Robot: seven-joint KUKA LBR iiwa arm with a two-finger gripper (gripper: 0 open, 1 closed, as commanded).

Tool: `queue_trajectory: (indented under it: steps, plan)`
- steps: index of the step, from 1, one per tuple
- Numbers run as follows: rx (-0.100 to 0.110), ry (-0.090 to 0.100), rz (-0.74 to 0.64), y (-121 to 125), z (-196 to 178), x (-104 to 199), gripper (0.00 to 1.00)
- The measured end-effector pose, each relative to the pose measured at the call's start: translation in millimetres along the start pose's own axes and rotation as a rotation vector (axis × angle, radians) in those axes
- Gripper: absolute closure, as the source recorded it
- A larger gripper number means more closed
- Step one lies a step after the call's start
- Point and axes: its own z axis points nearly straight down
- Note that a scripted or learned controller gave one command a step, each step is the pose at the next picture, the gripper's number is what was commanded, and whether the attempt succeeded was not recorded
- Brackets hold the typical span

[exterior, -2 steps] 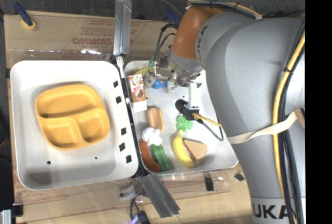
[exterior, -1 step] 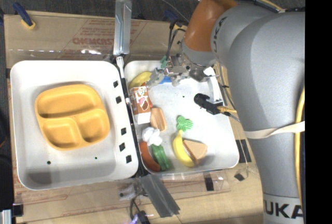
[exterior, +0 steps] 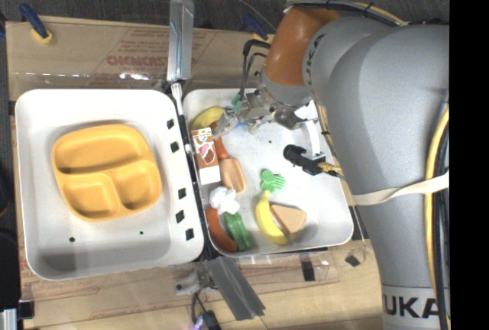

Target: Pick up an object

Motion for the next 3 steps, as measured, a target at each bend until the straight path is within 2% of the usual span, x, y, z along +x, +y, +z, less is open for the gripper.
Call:
queue_trajectory:
  steps: [1, 2, 3]
  plan:
    - [-0.001, -0.001, 0.069, -0.2, 10.2, 5.3, 0.0]
    - [-0.003, 0.004, 0.063, 1.7, 0.5, 9.2, 1.0]
    - [-0.027, 0.005, 0.064, -48.0, -106.6, 79.5, 1.0]
